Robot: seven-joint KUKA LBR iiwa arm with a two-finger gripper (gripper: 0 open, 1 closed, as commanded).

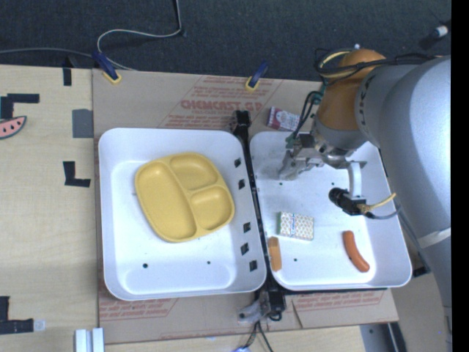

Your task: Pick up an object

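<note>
The tool (pixel 292 166) hangs over the right bin (pixel 396 266) at upper middle — its grip state I cannot tell — above a patterned packet (pixel 296 226) and sausage (pixel 356 251).

Bulky grey arm (pixel 421 130) with smooth, rounded, faintly glossy housing. Orange band (pixel 344 97) above the wrist, looped over by a thin yellow-and-black cable, with a second pale cable trailing lower down. Metallic gripper (pixel 293 161) at the tip, beside a small black fitting on a white bracket.
</note>
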